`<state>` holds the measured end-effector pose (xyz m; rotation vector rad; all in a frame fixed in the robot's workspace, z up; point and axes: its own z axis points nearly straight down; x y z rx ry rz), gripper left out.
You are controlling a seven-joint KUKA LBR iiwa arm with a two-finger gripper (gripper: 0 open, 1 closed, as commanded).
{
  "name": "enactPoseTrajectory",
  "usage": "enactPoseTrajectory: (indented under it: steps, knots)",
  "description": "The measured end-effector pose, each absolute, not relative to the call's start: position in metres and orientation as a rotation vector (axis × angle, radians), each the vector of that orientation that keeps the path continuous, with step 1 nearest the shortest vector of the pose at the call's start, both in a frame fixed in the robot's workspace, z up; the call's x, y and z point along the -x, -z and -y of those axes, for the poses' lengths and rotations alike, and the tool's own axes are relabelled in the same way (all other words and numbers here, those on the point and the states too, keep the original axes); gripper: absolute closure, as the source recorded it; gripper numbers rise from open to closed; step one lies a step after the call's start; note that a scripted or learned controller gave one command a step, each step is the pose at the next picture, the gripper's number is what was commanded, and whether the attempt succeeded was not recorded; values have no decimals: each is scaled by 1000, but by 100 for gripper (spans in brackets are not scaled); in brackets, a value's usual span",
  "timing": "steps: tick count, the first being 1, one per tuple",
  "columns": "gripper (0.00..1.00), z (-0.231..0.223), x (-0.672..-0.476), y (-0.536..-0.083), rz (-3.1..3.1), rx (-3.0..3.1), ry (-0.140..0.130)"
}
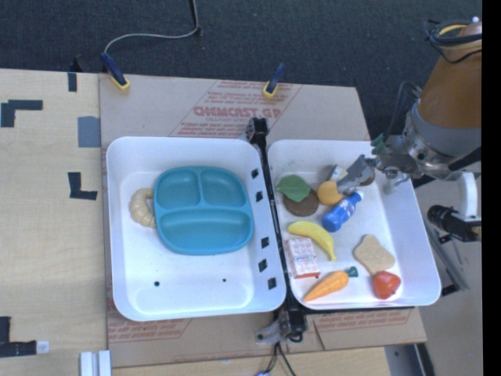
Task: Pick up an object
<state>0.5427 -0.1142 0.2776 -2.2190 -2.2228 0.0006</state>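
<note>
Jaws (350,176) hover among orange (329,192), blue bottle (341,213) and banana (314,236).

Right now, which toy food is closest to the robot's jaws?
The small orange fruit, right beside the gripper. The banana, carrot and tomato lie farther away.

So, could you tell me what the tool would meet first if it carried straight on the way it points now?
Probably the orange fruit. The tool points down-left across the right bin and its tip sits just beside the fruit, with the blue bottle close below. Its height above them is unclear from this slanted view.
</note>
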Motion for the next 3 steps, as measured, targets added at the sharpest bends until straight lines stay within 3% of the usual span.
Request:
enactPoseTrajectory:
  steps: [1,2,3]
  knots:
    - [0,95,-532,-86,2223,2220,4]
    - [100,96,-533,-96,2224,2224,3]
    - [100,32,-538,-184,2223,2218,0]
